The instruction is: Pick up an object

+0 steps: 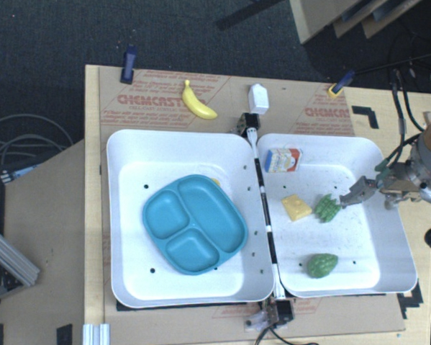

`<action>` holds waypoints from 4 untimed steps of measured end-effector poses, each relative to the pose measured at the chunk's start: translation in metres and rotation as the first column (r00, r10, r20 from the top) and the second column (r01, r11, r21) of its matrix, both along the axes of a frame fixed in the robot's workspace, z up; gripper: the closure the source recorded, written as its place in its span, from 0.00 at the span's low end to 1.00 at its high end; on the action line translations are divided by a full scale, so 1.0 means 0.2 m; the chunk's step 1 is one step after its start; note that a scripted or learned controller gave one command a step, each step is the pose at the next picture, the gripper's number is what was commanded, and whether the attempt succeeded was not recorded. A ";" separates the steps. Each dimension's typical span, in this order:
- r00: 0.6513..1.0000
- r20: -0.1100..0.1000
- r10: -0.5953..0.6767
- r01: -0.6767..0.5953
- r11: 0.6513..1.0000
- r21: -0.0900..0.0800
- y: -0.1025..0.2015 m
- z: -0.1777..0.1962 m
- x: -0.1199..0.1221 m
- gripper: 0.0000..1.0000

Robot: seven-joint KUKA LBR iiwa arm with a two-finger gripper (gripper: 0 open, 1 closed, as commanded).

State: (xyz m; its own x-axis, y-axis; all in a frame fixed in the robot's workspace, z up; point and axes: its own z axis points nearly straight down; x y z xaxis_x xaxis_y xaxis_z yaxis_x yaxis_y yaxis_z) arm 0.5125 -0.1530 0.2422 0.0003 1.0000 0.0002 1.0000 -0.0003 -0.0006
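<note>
The right bin [371, 234] holds several small objects. A white carton with blue and red print [282, 160] lies at its back left. A yellow wedge [296, 207] rests near the middle, with a leafy green piece [327, 209] just to its right. A second green lump [321, 264] sits toward the front. My gripper [353, 194] reaches in from the right edge, low over the bin. Its tip is just right of the leafy green piece and close to it; whether they touch is unclear.
The left bin [129, 164] carries a blue divided plate [193, 223]. A yellow banana [199, 102] and a small white block [258, 98] lie on the bench behind the bins. Blue clips [128, 64] stand at the back edge. Cables hang at the far right.
</note>
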 end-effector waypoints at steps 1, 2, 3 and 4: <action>1.000 -0.003 0.001 -0.001 1.000 0.001 0.09 -0.45 0.20 0.00; 1.000 0.001 0.000 0.000 1.000 -0.001 -0.14 -0.79 0.38 0.00; 1.000 -0.002 0.002 -0.002 1.000 0.002 0.12 -0.79 0.24 0.00; 1.000 0.000 0.000 0.000 1.000 0.000 0.11 -0.74 0.24 1.00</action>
